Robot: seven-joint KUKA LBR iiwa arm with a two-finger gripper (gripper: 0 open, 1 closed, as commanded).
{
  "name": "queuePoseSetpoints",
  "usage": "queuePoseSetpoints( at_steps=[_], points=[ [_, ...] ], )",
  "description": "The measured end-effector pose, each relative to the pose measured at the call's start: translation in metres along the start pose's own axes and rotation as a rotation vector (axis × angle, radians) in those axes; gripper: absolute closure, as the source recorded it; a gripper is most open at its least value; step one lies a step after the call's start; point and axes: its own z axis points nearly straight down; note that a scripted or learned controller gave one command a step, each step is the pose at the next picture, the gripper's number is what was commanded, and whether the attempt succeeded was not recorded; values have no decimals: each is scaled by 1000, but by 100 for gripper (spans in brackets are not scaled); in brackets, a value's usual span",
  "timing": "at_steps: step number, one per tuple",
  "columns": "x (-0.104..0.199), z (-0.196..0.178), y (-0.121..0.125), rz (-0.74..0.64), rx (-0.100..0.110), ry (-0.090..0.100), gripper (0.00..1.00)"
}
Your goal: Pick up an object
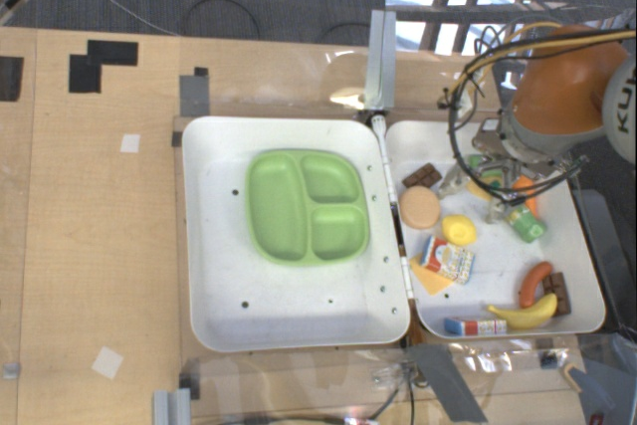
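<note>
The arm comes in from the right, its orange band (560, 95) over the right bin's (589, 312) far right part. The gripper (498, 184) hangs low among toy food there, next to a green bottle (528, 224) and an orange piece (525, 186). In the same bin lie a brown chocolate bar (420, 177), a tan round cookie (420, 207), a yellow round toy (458, 231), a printed packet (454, 262), an orange cheese wedge (430, 279), a red sausage (533, 282), a banana (526, 314) and a small tube (473, 326).
The left bin (214, 314) holds a green divided plate (306, 206). A metal post (379, 60) stands behind the wall between the bins. Black cables (468, 114) loop around the wrist. Bare wooden bench (90, 244) lies to the left.
</note>
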Motion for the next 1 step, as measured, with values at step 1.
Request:
queuePoseSetpoints(
  at_steps=[1],
  points=[
    [-3,-16,-4,6,13,-11,100]
  ],
)
